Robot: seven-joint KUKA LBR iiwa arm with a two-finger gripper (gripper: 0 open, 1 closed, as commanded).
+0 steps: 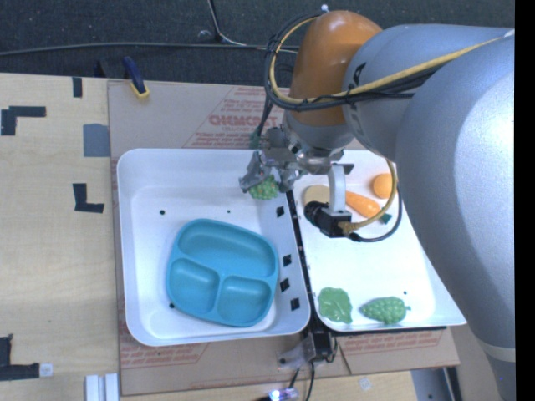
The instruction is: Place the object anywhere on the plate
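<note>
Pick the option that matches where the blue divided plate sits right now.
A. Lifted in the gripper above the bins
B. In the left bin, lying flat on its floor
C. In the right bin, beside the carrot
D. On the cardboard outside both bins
B. The blue divided plate lies flat on the floor of the left bin, while the carrot is across the divider in the right bin.

The arm (435,140) overlaps the right bin's (376,274) far edge — its bulk cut off at right.
</note>
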